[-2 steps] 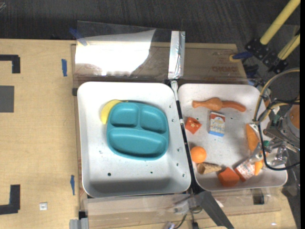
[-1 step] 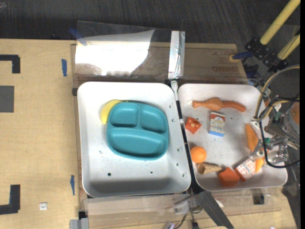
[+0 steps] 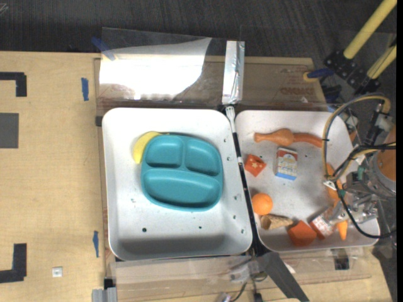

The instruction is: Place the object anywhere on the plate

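Nearest the camera runs the front lip of the left bin (image 3: 170, 247) — bare white plastic with a few dark specks. On that bin's floor sits the teal plate (image 3: 182, 170), a divided one with three compartments, and none of the three carries anything. A yellow object (image 3: 143, 145) peeks out from behind the plate's upper left edge, touching or tucked under the rim; I cannot tell which. So the placing is, by my judgement, not yet done — everything is left: a grasp, a carry leftward over the divider, a release on the plate.

To the right of the plate, across the divider, the right bin (image 3: 302, 119) holds the candidates. A small red cube (image 3: 254, 165) lies just beyond the divider, with an orange ball (image 3: 262, 203) and a tan piece (image 3: 277, 221) below it. Further from the plate are a carrot-like toy (image 3: 286, 138) along the far side, a small carton (image 3: 286, 165) and an orange block (image 3: 302, 232). Which of these is the task's object I cannot say.

Furthest from the plate, at the right bin's outer wall, the claw (image 3: 340, 209) hangs low amid cables, with small orange and red-white bits close by. Whether it is spread or closed, or has anything in it, I cannot tell.

The table (image 3: 50, 168) left of the plate is pale wood with black and blue tape marks. Behind the plate stands a clear sheet (image 3: 157, 68), and dark carpet (image 3: 189, 5) lies beyond.
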You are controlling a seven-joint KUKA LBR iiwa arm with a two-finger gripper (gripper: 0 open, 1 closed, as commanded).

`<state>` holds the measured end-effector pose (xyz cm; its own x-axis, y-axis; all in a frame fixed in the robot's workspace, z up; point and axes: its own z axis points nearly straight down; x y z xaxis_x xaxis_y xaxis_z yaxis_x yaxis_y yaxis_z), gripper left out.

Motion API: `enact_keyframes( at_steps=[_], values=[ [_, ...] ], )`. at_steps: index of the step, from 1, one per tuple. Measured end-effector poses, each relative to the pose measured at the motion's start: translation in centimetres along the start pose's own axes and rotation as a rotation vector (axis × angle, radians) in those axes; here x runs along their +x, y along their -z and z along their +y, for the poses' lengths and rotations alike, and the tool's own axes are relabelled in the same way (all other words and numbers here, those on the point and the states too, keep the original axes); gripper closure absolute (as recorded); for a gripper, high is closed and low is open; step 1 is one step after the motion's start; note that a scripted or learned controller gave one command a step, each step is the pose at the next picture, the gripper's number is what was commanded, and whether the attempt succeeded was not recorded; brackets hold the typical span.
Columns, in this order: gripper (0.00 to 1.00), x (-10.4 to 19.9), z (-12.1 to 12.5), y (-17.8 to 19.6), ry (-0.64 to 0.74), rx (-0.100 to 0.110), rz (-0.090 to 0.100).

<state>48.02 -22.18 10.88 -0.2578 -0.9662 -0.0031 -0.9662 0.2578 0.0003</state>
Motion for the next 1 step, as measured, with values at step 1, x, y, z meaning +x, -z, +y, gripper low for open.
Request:
enact_keyframes(
  at_steps=[1],
  values=[
    [1.00, 0.03, -0.09, 1.06, 0.425, 0.005, 0.000]
  ],
)
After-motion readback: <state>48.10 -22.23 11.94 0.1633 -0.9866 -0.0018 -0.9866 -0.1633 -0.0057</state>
